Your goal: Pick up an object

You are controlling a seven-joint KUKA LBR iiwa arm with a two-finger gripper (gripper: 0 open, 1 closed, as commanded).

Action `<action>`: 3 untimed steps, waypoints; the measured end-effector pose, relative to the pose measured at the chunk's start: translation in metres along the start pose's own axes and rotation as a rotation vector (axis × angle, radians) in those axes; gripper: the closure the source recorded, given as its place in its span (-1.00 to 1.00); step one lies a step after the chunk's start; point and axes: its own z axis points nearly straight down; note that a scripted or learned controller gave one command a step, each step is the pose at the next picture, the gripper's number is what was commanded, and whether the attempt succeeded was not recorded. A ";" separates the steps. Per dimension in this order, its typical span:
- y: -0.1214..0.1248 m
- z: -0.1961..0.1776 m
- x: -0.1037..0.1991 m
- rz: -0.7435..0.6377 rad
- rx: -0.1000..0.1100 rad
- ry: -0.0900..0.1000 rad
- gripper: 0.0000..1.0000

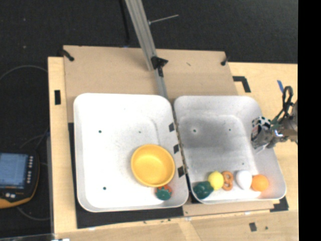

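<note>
Tool (262, 132) hovering at the right bin's (215, 109) right rim, its grip state impossible to tell
Orange ball (260, 183) is sitting in that bin's near right corner, beside a white egg (244, 179)

Brightness: even overhead light is washing the two shallow white plastic bins (125, 109) close to pure white.
Shadow: a soft grey patch is lying in the right bin's (215, 134) middle.
Glare: the round yellow plastic bowl (153, 164) is glowing, losing rim detail.
Surroundings: the dark floor is fading to black toward nine o'clock.
Sharpness: small objects at five o'clock are looking soft and slightly blurred.
</note>
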 end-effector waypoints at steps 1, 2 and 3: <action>0.023 0.008 0.051 -0.004 0.005 0.003 1.00; 0.048 -0.005 0.096 -0.005 0.005 0.005 1.00; 0.064 -0.001 0.147 -0.004 0.006 0.004 1.00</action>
